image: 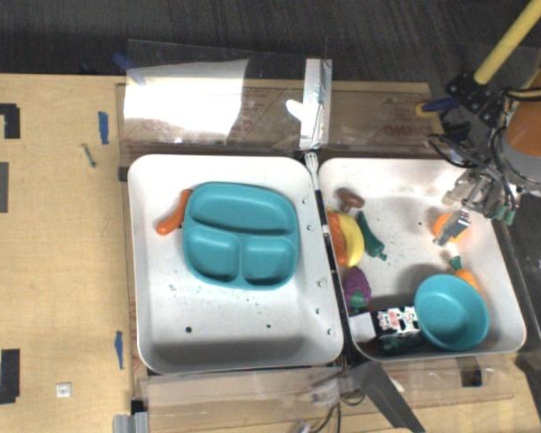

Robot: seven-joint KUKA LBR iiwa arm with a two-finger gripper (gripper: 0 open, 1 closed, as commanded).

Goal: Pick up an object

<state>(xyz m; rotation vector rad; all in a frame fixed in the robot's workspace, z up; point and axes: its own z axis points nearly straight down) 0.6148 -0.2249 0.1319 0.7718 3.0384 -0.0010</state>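
Camera view, gripper (457,221) hovering over right bin (406,180), fingers clamping on small orange piece (446,225), teal bowl (450,311) sitting nearby.

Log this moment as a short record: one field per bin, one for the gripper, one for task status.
left bin: teal divided tray; orange carrot-like piece at the tray's left edge
right bin: teal bowl, banana, purple piece, green piece, black-and-white item
gripper: above the right bin's right side, beside a small orange object; grip cannot be judged
task status: no pickup confirmed
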